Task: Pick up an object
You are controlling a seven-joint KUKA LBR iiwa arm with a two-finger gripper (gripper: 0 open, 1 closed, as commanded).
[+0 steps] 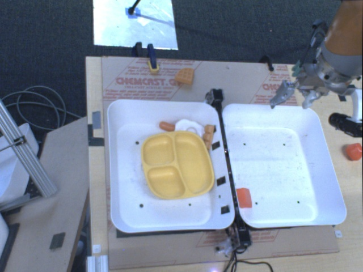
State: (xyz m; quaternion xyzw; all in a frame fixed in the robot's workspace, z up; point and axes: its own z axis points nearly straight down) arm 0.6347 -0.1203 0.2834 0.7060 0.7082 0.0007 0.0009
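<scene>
1. Tool point(294, 95) hangs over the far edge of the right bin point(317, 152), at that bin's far right corner, with its two grey fingers spread apart and nothing between them.
2. Nearest candidate for the pick is the small orange-red block point(243, 197), which lies inside the right bin at its near left corner, just beside the divider between the bins.
3. From the tool, that block lies toward the near edge of the counter point(238, 72) and somewhat to the view's left, so the coming move would, I judge, run diagonally across the bare floor of the bin and then down.
4. The block looks roughly squarish, with no clear long axis to align the fingers to (the view is coarse here, so its exact shape is uncertain).
5. The left bin point(122, 152) holds a yellow divided tray point(176, 166), with a small orange sausage-like piece point(167, 126), a white piece point(190, 126) and a tan piece point(209, 134) at its far side; all of these are farther from the tool than the block.
6. A waffle-coloured piece point(184, 76) sits on the cardboard beyond the left bin, and a red object point(353, 151) lies outside the right bin on the view's right.
7. Printed red lettering on the cardboard beyond the left bin reads something like "CHEMCAST"; the rest is too faint to read.
</scene>
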